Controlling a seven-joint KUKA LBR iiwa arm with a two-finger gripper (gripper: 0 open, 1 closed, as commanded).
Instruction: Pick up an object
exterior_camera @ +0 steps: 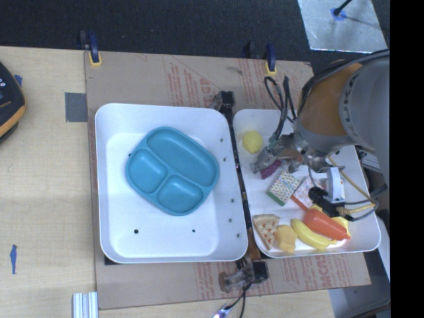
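My gripper (267, 159) reaches down into the right bin (368, 244), near its upper left part. It sits right over a small purple object (271, 171), which is partly hidden under it. Just up and left of the gripper lies a yellow ball-like fruit (252, 141). A patterned green and white packet (283, 187) lies below the gripper. Along the near side of the bin are a waffle-like wedge (265, 229), a pale yellow lump (286, 238), a banana (310, 236) and an orange carrot-like piece (326, 224).
The left bin (112, 237) holds a blue divided plate (172, 169). The grey arm with its orange band (324, 105) covers the upper right of the right bin. Cables (281, 101) hang by the wrist. A black and yellow device (8, 101) lies at the far left.
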